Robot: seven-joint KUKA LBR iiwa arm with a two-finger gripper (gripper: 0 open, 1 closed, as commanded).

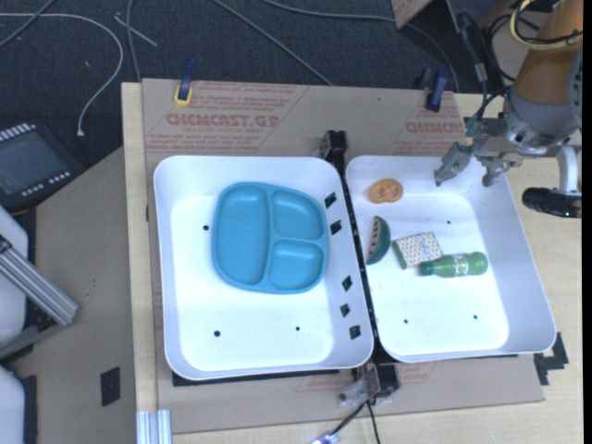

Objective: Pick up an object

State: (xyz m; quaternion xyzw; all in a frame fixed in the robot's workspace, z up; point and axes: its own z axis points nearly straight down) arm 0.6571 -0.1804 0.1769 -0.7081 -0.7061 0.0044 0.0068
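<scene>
grey gripper (470,165) hovering w/ fingers spread, nothing btwn them, over right bin (518,248) far edge; approach step, needing to descend toward orange cookie (386,191).

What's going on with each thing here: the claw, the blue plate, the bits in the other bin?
claw: open, holding nothing, over the right bin's far edge.
blue divided plate: flat in the left bin, nothing on it.
orange round piece: lying in the right bin, untouched.
watermelon slice: by the right bin's left wall.
patterned packet: lying flat.
green bottle: on its side, against the packet.
</scene>
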